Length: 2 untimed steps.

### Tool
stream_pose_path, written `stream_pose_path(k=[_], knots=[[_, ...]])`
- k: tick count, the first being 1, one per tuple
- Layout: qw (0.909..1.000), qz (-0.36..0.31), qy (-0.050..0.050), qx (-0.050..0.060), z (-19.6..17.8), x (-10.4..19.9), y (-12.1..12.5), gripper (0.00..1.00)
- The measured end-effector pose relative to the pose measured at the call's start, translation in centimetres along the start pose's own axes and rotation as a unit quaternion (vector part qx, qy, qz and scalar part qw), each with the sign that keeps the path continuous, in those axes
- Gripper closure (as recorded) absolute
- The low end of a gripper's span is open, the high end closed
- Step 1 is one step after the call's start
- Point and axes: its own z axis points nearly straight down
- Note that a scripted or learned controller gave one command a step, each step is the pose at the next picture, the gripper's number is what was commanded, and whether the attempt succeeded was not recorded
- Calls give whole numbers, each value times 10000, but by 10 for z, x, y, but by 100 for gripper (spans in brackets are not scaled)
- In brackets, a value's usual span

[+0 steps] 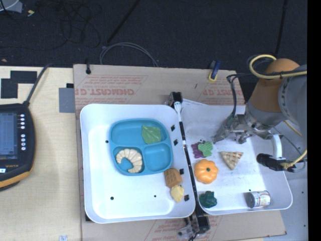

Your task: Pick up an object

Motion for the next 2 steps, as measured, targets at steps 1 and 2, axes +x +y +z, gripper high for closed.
stream_pose_path(k=[1,2], knots=[[10000,-24,-16,-32,7,-23,24,0],[10000,-26,-12,-27,6,-24,23,0]])
